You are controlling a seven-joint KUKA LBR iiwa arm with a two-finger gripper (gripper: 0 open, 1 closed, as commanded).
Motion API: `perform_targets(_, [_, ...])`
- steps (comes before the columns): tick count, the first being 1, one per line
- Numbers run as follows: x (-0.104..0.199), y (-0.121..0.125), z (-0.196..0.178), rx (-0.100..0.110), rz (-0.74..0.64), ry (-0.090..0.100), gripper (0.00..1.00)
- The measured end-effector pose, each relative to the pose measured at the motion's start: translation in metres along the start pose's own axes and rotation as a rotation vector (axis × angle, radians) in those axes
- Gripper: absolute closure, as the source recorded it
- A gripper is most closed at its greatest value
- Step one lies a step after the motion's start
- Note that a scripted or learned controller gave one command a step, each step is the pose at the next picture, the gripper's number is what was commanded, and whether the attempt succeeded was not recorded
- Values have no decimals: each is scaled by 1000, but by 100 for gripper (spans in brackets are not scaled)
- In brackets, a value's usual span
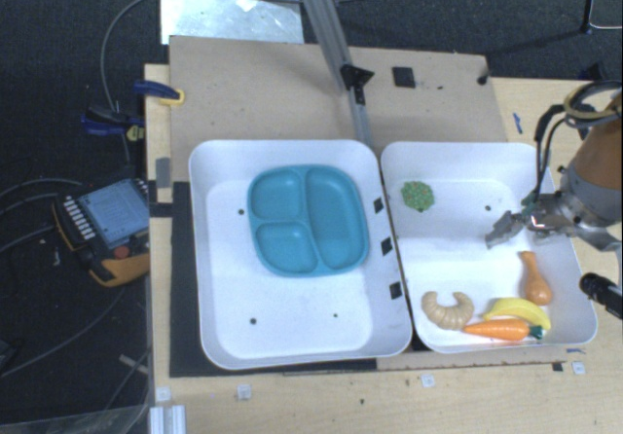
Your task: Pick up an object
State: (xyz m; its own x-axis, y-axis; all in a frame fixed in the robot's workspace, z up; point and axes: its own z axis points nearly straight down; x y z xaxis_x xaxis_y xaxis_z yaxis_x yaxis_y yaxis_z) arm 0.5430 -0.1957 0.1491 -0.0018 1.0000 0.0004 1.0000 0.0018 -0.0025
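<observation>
Hovering over the right bin (458,164), gripper (508,230) just above the chicken drumstick (533,278); fingers apparently apart, gripping nothing, though blurry.

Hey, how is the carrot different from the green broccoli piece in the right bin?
The carrot is orange and long, lying on its side; the broccoli is green, rounded and compact. The carrot sits at the bin's near edge, against the banana; the broccoli sits alone toward the far left corner, touching nothing. Both lie in the right bin.
</observation>
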Motion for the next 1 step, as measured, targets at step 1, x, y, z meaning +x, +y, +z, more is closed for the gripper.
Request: perform_targets(1, [8,7,51,-2,-2,0,0])
